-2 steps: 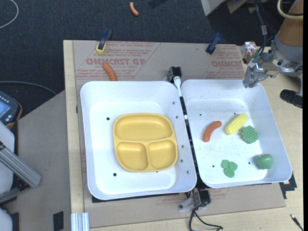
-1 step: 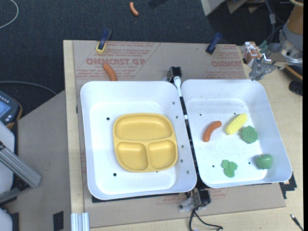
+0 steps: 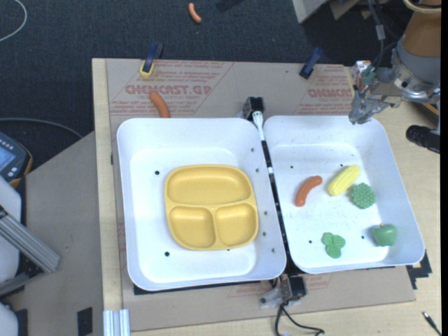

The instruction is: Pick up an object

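1. We've got a bench [image 3: 210,75] topped with brown cardboard, and on it two shallow white bins side by side. We'll use the right bin [image 3: 392,159] as our landmark for everything.
2. The left bin [image 3: 140,187] sits touching the right bin's left edge, and it holds a yellow divided tray [image 3: 210,206] with three compartments, lying flat.
3. The arm [image 3: 423,40] comes in over the right bin's far right corner, grey, with the orange band showing up top and the wrist pointing down.
4. The gripper [image 3: 360,110] hangs just at the right bin's far rim, near that corner. It's small and blurry, so we can't tell how far apart the fingers are, and we see nothing between them.
5. Inside the right bin, all lying loose and well apart from the gripper: an orange sausage [image 3: 307,190] near the middle, a yellow corn cob [image 3: 344,179] just to its right, and a green broccoli [image 3: 362,195] just beside the corn.
6. Closer to the right bin's near edge we see a green pepper [image 3: 383,234] by the right wall, and a small green leafy piece [image 3: 333,244] to its left.
7. Another orange sausage [image 3: 160,104] lies on the cardboard, well to the left of the right bin, beyond the left bin's far rim.
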`<state>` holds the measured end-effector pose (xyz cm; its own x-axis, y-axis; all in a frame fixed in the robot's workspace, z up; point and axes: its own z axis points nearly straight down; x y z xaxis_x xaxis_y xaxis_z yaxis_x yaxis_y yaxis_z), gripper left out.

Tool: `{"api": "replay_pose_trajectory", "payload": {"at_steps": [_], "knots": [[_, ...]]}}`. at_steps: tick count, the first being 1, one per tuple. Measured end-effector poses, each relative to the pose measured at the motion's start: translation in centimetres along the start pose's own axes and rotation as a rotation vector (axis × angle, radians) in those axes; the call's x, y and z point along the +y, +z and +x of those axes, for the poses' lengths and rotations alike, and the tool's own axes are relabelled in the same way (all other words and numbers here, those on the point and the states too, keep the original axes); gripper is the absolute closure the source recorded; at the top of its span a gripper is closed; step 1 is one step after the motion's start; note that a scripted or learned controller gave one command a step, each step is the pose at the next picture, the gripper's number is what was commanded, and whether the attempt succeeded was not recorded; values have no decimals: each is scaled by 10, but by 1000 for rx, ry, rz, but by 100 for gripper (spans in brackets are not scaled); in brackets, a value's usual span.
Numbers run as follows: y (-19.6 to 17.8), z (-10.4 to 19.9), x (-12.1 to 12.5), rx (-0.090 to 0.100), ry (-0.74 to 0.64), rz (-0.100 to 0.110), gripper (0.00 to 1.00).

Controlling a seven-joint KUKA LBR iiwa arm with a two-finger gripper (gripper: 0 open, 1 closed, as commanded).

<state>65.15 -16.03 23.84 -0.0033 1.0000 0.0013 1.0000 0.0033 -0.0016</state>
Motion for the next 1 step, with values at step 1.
{"api": "replay_pose_trajectory", "payload": {"at_steps": [1], "knots": [[-4,41,-19,1,-1,0,100]]}}
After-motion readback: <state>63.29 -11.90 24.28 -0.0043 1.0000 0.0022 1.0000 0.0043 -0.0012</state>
